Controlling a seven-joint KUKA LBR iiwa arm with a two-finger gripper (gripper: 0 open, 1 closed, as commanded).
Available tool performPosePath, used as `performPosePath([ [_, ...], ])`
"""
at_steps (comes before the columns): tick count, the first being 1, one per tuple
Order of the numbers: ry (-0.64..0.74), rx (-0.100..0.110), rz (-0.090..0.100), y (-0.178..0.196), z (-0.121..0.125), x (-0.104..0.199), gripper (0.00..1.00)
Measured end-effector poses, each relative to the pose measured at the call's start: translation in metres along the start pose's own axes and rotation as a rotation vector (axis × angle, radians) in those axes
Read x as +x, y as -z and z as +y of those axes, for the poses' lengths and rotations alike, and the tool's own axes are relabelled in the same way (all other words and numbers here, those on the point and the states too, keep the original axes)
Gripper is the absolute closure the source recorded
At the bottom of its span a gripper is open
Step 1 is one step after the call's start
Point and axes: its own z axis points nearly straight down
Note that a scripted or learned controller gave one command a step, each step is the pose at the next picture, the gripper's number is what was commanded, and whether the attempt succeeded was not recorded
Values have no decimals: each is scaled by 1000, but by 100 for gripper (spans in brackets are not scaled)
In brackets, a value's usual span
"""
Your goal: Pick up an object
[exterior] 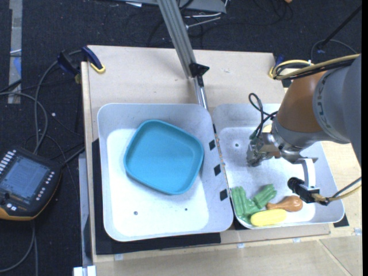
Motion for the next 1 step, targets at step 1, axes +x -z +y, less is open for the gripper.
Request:
performPosePath([
  [1, 0, -4, -1, 51, 8, -8, 100],
])
